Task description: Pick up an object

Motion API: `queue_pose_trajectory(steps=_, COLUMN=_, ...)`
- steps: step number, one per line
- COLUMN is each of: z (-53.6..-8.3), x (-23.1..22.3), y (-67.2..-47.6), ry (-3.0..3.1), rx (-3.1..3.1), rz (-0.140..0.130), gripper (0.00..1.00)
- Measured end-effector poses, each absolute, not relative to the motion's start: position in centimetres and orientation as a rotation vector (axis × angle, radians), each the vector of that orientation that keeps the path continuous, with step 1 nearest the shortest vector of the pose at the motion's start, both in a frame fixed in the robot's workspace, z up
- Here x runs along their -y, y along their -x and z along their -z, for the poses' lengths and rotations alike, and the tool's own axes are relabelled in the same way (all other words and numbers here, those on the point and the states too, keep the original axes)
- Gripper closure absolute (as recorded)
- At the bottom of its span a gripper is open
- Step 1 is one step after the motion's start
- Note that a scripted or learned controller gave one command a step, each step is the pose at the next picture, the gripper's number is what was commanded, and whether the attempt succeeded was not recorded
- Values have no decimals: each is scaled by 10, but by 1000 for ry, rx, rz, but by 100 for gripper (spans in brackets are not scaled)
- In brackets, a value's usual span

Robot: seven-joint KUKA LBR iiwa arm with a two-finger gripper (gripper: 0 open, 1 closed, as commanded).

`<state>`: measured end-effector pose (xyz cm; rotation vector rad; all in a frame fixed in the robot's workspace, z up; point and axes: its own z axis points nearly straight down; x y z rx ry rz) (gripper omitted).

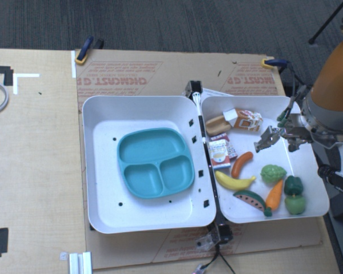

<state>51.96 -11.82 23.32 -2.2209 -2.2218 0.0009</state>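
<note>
Nearest you, a black clamp with cable (216,236) sits at the front seam where the two bins meet. Take the right bin (308,210) as your landmark. Its front half is crowded: banana (234,181), watermelon slice (251,200), carrot (274,194), broccoli (272,173), a dark green pepper (293,185) and a green apple (295,204) lie close together, leaving little bare floor. A red-orange sausage (242,163) and a printed packet (219,150) lie toward its left wall; a bread roll (217,124) and a small box (247,119) sit at its back. You have the most open room along the bin's right side and back-right corner.

Your gripper (267,140) hangs over the middle of this bin, just behind the broccoli, and nothing shows between its fingers; you cannot tell how far apart they are.

Left of the bin, the left bin (97,153) holds a teal divided plate (156,162). Both rest on cardboard (120,76) over the tan tabletop (34,170), with dark carpet (160,16) beyond.
</note>
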Motion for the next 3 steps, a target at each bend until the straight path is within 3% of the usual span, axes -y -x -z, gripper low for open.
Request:
queue_pose_trajectory(steps=1, z=-92, x=111, y=-534, ry=2229, rx=2218, rz=-2, gripper=0)
queue_pose_trajectory(steps=2, z=-102, x=110, y=-534, ry=2231, rx=2213, rz=-1, gripper=100)
queue_pose_trajectory(steps=3, z=-216, x=69, y=-535, ry=2222, rx=2223, rz=0, gripper=100)
